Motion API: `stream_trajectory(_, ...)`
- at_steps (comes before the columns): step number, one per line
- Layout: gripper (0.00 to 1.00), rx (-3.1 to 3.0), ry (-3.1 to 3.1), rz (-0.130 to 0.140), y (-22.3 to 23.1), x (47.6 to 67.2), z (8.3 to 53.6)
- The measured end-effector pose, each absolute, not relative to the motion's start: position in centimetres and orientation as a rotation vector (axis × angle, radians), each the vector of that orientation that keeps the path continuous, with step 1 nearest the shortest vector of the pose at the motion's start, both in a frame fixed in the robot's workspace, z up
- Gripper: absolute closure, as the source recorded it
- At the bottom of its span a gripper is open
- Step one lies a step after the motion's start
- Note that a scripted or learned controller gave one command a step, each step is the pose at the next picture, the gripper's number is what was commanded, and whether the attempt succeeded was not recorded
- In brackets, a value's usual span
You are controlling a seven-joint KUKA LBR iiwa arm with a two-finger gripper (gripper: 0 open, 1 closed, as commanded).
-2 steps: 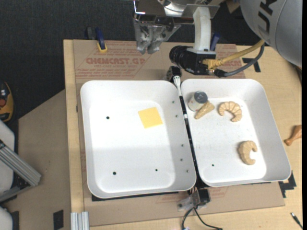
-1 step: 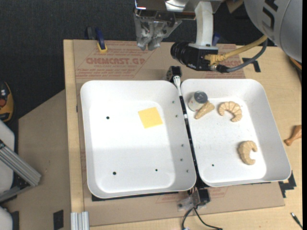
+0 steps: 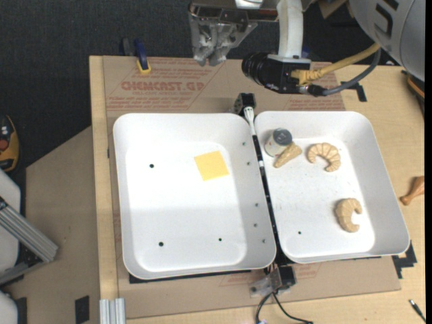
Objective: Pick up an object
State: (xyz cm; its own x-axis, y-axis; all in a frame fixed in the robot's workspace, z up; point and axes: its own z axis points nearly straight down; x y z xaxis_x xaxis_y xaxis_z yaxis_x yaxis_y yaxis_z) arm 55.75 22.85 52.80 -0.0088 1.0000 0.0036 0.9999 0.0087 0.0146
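My gripper (image 3: 214, 56) hangs high above the back edge of the bench, behind the left bin (image 3: 128, 201), with nothing seen between its fingers. A flat yellow square (image 3: 212, 165) lies in the left bin, toward its back right. In the right bin (image 3: 378, 181) lie a croissant (image 3: 325, 155) near the back, a second croissant (image 3: 348, 214) toward the front right, a small tan wedge-shaped piece (image 3: 287, 156), and a small grey round object (image 3: 279, 139) touching the wedge's back end.
A brown board (image 3: 169, 83) with red lettering lies under both bins. A blue and yellow clamp (image 3: 141, 56) sits at the board's back left corner. Metal framing (image 3: 23, 238) stands at the left.
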Motion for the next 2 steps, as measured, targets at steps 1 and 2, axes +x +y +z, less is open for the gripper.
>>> stream_trajectory(1, 1.00, 2.203, 2.226, 0.025, 22.9, 55.8, 53.9)
stream_trajectory(2, 1.00, 2.200, 2.226, 0.031, 23.0, 55.8, 54.9)
